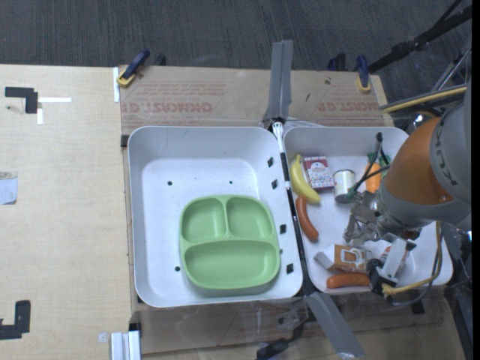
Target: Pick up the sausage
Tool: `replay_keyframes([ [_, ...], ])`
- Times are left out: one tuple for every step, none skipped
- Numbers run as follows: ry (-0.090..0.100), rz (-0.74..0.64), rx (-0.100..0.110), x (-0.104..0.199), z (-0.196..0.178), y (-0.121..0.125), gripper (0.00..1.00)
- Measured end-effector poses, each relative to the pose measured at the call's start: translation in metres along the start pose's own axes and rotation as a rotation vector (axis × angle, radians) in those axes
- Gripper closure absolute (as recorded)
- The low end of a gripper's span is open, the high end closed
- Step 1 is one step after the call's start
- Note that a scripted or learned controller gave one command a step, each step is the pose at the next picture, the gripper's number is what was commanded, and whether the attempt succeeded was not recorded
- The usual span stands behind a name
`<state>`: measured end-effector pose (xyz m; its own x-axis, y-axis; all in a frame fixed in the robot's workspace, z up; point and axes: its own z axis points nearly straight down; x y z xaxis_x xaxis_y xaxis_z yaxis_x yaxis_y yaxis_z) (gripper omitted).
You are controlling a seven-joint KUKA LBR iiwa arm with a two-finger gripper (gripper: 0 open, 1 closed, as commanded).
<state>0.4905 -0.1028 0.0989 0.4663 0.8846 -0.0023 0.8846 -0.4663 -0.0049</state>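
A reddish-orange sausage (pixel 306 220) lies lengthwise along the left wall of the right bin (pixel 442 272), just below a yellow banana (pixel 302 178). A second, similar orange-red sausage-shaped piece (pixel 347 280) lies crosswise at that bin's front edge. My gripper (pixel 361 227) hangs over the middle of the right bin, roughly 70 px right of the first sausage and above the second. It points down, and its tip is dark and cluttered. Neither sausage is seen held in it.
The right bin also holds a red box (pixel 319 172), a small white cylinder (pixel 343 184), an orange item (pixel 371 177) beside the arm and an orange-and-white packet (pixel 349 256). The left bin (pixel 150 201) holds a green divided plate (pixel 229 241).
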Motion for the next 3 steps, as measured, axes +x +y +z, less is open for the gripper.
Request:
replay_keyframes([
  [0.0,0.001,0.0,0.0,0.0,0.0,0.0],
  [0.001,-0.244,0.0,0.002,0.008,-0.017,0.0],
  [0.0,-0.091,-0.002,0.017,0.008,0.011,0.0],
])
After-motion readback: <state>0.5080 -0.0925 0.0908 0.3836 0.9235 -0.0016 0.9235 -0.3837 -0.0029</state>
